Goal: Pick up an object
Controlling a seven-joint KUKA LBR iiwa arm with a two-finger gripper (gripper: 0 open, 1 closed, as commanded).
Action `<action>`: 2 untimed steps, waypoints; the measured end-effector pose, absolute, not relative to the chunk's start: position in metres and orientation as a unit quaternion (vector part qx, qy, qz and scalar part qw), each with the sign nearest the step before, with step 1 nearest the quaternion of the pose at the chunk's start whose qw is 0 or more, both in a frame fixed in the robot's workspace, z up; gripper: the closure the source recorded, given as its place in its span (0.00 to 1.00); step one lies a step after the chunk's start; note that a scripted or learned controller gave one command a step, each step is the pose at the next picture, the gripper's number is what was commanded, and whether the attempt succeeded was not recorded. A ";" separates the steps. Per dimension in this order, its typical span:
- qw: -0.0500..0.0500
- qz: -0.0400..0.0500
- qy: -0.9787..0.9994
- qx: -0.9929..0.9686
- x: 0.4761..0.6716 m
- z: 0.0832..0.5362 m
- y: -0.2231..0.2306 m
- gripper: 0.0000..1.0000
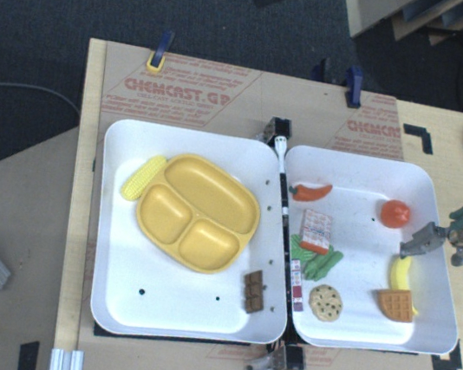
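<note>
Two "CHEMCAST" prints (177,91) on bench (94,166)

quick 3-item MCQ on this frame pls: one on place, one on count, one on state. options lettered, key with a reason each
1. Where is the corn?
A. in the right bin beside the cookie
B. in the left bin, against the yellow tray's left edge
C. on the bench outside both bins

2. How many compartments does the tray have?
A. two
B. three
C. five

3. What state are the tray's compartments in?
A. bare, no food in them
B. each holding a food item
C. covered by a lid

Key:
1 B: the corn lies in the left bin, touching the tray on its left.
2 B: one long compartment above two smaller ones.
3 A: all three show plain yellow; the chocolate lies outside the tray, and the cookie is in the right bin.
</note>
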State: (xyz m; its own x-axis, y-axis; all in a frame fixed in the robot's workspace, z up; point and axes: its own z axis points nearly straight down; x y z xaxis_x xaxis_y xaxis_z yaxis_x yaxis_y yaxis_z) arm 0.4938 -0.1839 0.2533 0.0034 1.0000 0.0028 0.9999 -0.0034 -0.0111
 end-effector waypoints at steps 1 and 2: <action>0.000 0.000 -0.707 -0.707 0.496 0.259 -0.184 0.00; 0.003 0.001 -0.707 -0.707 0.493 0.216 -0.184 0.00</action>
